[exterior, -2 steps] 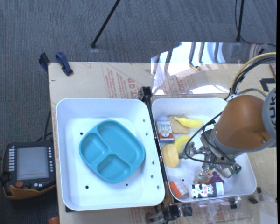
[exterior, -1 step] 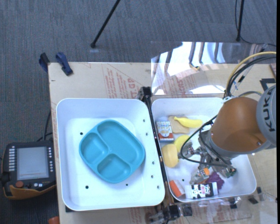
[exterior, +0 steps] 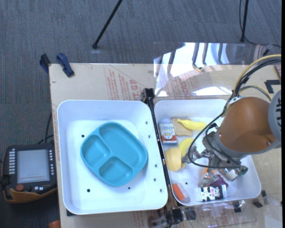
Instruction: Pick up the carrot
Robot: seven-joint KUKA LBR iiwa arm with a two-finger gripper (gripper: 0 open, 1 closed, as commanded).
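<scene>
Two white bins side by side on bench: left bin point(exterior: 66, 122) with blue divided plate point(exterior: 114, 153) lying flat in it, right bin point(exterior: 254, 186) crowded with food items. Grey arm with orange band point(exterior: 244, 125) reaching in from right, hanging over middle of right bin and hiding part of contents. Gripper point(exterior: 217, 167) low under the orange band, over near-middle of right bin, tangled with cables; how wide it stands impossible to tell, nothing visibly held. Yellow items in far-left part of right bin: banana point(exterior: 192, 124) at far side, lemon-like piece point(exterior: 172, 159) nearer, just left of the wrist. Small carton point(exterior: 167, 130) near left wall, black-and-white box point(exterior: 211, 192) along near wall. Carrot point(exterior: 180, 191) small and orange, lying flat in near-left corner of right bin, close to left wall, left of the black-and-white box, apart from gripper and nearer and further left than it. Progress judged early: carrot not yet grasped, not lifted, resting on bin floor. Left to do: shift gripper left and nearer, descend over carrot, close, lift clear. Tight corner against the wall likely awkward for approach.
</scene>
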